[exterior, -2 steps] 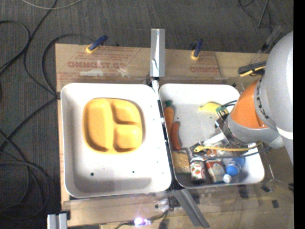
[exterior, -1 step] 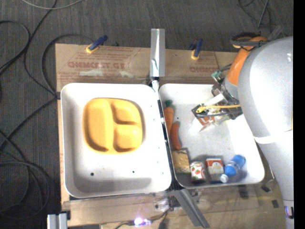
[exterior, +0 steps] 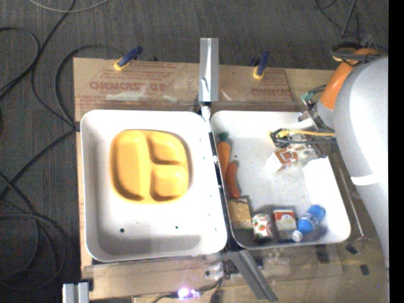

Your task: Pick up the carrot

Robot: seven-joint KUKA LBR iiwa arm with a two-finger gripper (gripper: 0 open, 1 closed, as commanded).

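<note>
A: What've we got round the carrot (exterior: 223,155)?

B: It's in the right bin (exterior: 268,191), hard vs the left wall, green top twd the far side. A red sausage (exterior: 233,177) lies just beside it, on the near-right. We can't tell if they touch.

A: Anything else in there?

B: A row along the near wall: cracker pack (exterior: 240,212), can (exterior: 261,227), small carton (exterior: 285,221), blue bottle (exterior: 310,219). A clear packet (exterior: 287,158) w/ sth red-brown inside sits in the far-right part. Nothing lies on top of the carrot.

A: Left bin (exterior: 101,223)?

B: Just a yellow divided plate (exterior: 151,166). The bench (exterior: 158,84) has cardboard on it and two clamps at the far edge.

A: Arm (exterior: 369,131)?

B: It comes in from the right, w/ the grey body over the right bin's right rim and the orange band (exterior: 334,84) by the far-right corner. The claw (exterior: 309,142) is over the far-right part, just by the clear packet and well apart from the carrot.

A: Claw wide or narrow?

B: We can't tell, too cluttered there.
</note>
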